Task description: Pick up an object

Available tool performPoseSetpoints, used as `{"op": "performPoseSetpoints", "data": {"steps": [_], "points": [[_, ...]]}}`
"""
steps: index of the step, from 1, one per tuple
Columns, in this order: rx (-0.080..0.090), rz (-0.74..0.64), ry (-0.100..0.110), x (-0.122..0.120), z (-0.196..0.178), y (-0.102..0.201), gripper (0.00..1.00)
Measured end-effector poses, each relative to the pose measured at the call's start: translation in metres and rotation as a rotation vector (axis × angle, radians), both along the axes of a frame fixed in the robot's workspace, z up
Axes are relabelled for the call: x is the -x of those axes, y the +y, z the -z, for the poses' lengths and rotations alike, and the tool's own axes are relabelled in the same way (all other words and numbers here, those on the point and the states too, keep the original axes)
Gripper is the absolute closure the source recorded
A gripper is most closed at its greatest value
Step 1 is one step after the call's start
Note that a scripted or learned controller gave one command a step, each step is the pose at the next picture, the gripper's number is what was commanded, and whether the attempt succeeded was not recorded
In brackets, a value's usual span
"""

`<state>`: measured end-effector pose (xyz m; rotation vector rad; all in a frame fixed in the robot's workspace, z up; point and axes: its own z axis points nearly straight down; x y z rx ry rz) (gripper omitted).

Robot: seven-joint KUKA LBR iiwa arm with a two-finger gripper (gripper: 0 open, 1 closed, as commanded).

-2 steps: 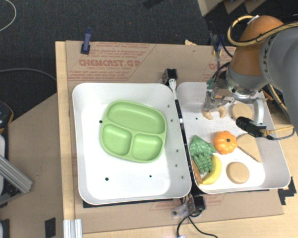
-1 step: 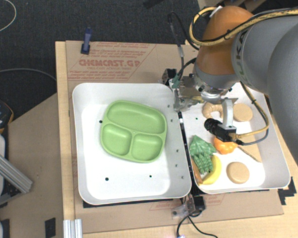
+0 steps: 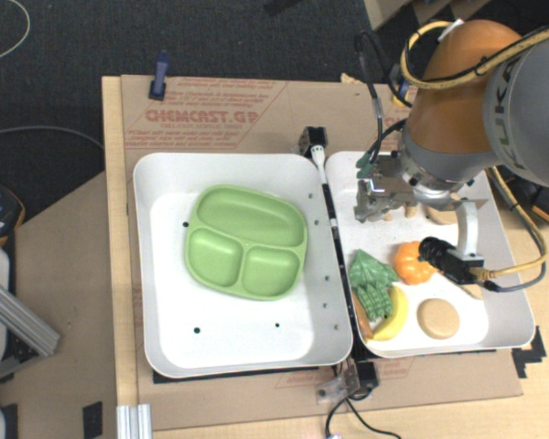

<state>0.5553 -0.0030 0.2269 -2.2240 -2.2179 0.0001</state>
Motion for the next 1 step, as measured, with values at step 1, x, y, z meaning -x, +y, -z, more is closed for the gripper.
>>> {"op": "performPoseSetpoints", "data": {"steps": [1], "points": [[0.001, 0.004, 0.006, 0.0157, 0.0446, -0.0491, 1.00]]}}
